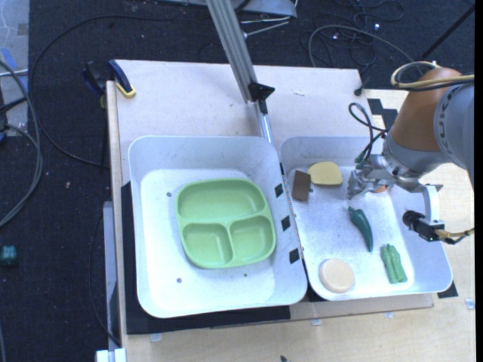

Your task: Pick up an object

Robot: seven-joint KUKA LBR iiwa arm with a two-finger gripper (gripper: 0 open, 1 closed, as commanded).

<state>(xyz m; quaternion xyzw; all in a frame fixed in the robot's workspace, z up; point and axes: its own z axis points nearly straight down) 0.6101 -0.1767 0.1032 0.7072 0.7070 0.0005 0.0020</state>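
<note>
I see a green divided plate [225, 222] in the left bin [151, 164]. Black cables [355, 32] on dark floor behind bench; blue/yellow clamp [121, 79] at bench's far-left corner.

Divided plate [225, 223] in left bin [151, 202]; food items right bin [423, 277].

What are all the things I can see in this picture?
shallow white bins: two, white, side by side on the bench
green plastic divided plate: one, light green, three compartments, in the left bin
yellow rounded toy food piece: one, yellow, top of the right bin
small brown block: one, brown, just left of the yellow piece
dark green toy pepper: one, dark green, middle of the right bin
light green ridged toy vegetable: one, light green, lower right of the right bin
pale cream round disc: one, cream, bottom of the right bin
robot arm: one, grey with orange band, reaching in from the right
end effector: one, grey metal, over the right bin above the pepper
</note>
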